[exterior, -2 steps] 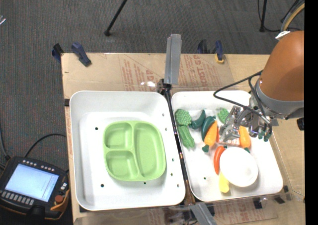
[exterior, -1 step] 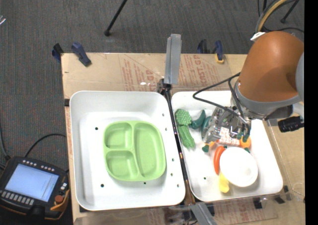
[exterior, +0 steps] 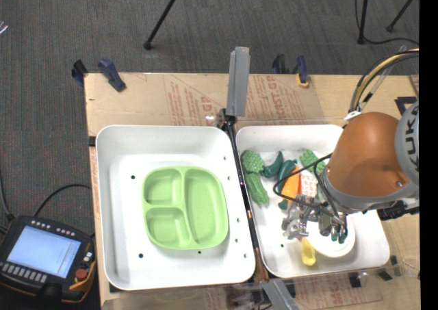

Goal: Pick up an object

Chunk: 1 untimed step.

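Observation:
My gripper (exterior: 313,223) hangs low over the right bin (exterior: 369,250), under the arm's orange band (exterior: 366,158), just above a pile of small objects. Under and around it lie an orange piece (exterior: 292,185), a white and red packet (exterior: 308,182), a yellow piece (exterior: 308,252) and a white round dish (exterior: 334,246). Further left in this bin are two bumpy green toys (exterior: 254,175), a teal piece (exterior: 277,163) and another green toy (exterior: 310,159). The wrist hides part of the pile. Nothing shows as held.
The left bin (exterior: 113,165) holds a light green divided plate (exterior: 185,207). A grey post (exterior: 237,86) stands behind the seam between the bins. A teach pendant (exterior: 44,254) lies on the floor at lower left. Clamps sit along the bench's far edge.

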### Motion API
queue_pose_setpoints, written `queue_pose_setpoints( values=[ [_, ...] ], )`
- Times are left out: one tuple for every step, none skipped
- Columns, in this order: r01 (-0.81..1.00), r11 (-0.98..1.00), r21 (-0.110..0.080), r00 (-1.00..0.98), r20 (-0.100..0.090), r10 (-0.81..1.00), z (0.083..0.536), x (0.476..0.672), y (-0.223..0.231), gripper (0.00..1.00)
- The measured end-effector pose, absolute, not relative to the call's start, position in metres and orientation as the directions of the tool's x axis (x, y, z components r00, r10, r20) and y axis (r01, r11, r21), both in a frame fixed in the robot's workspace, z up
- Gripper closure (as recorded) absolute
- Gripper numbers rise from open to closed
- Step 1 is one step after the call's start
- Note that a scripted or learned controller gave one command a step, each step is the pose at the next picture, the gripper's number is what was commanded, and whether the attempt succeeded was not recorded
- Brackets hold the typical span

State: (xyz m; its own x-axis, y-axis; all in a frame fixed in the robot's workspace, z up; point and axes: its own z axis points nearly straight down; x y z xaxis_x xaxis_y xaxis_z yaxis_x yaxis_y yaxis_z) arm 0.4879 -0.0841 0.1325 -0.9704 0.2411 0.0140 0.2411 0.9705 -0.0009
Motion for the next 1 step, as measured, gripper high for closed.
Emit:
queue_pose_setpoints(
  values=[
    [0.239,0.971,0.001,-0.971,0.003,0.239,0.1370,0.4910,-0.0838,0.00]
  ],
)
